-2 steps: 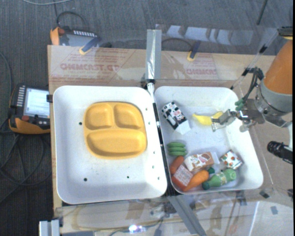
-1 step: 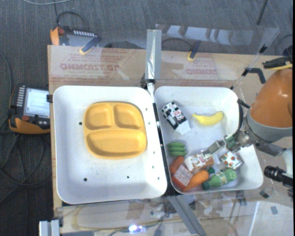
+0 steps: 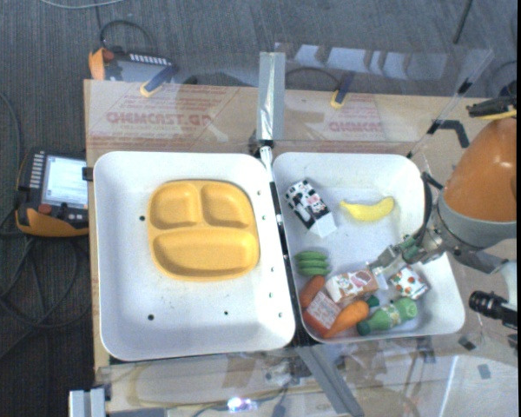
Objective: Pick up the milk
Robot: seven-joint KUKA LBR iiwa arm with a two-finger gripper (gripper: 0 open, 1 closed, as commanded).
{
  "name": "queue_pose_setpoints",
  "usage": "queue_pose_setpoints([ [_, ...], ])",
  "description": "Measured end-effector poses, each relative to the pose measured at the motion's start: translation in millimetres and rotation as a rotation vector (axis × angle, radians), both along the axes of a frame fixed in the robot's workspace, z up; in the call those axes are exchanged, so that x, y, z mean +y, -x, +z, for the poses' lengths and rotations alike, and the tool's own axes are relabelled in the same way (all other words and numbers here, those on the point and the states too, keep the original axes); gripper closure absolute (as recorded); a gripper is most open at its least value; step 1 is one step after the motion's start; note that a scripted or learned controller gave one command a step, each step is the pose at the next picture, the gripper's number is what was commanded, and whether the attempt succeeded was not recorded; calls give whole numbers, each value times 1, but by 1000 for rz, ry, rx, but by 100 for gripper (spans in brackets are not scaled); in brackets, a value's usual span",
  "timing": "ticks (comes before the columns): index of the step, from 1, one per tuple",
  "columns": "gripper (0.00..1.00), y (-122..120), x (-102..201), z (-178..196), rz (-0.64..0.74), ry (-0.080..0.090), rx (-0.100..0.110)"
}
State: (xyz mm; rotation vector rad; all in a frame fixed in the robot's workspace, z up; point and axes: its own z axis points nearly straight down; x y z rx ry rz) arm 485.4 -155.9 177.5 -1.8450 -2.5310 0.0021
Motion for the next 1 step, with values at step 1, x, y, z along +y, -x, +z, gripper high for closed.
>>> queue_pose_setpoints([
  [1, 100, 2, -42, -51, -284, 3, -1],
])
